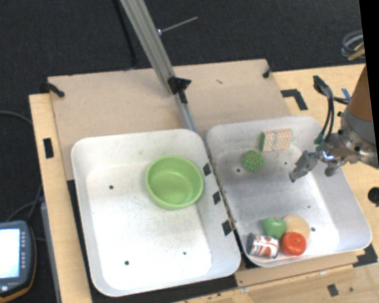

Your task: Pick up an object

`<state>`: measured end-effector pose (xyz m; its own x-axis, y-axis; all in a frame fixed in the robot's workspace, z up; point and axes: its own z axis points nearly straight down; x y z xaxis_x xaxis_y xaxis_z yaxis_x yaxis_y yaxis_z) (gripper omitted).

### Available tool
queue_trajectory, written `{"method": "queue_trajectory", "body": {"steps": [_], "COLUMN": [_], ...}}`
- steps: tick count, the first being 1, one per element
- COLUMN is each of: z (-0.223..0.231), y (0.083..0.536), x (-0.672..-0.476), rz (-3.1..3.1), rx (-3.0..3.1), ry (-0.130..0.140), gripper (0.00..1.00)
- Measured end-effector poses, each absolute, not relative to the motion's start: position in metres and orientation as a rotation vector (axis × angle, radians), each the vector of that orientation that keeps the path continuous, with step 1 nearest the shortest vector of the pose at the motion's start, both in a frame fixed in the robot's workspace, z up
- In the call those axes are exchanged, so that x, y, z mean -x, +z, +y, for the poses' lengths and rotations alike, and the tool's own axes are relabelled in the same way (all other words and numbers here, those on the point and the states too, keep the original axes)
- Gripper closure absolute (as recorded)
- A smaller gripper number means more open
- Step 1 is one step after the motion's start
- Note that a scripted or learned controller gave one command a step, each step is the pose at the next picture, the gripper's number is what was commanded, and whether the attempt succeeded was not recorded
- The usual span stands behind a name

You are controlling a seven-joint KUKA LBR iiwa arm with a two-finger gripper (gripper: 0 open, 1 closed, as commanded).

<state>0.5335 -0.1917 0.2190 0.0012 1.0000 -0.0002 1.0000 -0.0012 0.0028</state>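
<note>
A green bowl [174, 181] sits in the middle of the left bin [107, 260]. It looks like hard, light plastic, round and smooth, so it may slip. The thin rim is the best place to pinch it.

In the right bin [332, 195], a small green ball [251, 160] with bumps lies near the far edge. Just beside it lies a flat checked cloth [277, 141], which looks soft and floppy. The ball looks light and a bit squishy, and its bumps should help the grip. Take it across its middle.

By the near edge of the right bin, four small things huddle together: a red and white can [263, 246], a green toy [275, 227], a pale ball [295, 223] and a red ball [294, 243]. They touch each other, so they are tricky to grab.

The pincer [309, 165] hangs over the right side of the right bin, spread apart, pinching nothing.
</note>
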Motion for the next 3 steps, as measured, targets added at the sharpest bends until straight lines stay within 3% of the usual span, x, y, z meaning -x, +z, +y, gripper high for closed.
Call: {"method": "queue_trajectory", "body": {"steps": [1, 3], "z": [-0.192, -0.196], "y": [0.219, 0.103], "x": [-0.534, -0.533], "rz": [2.218, 2.223], "rx": [-2.222, -2.224], "ry": [0.003, -0.006], "gripper": [0.0, 0.0]}}
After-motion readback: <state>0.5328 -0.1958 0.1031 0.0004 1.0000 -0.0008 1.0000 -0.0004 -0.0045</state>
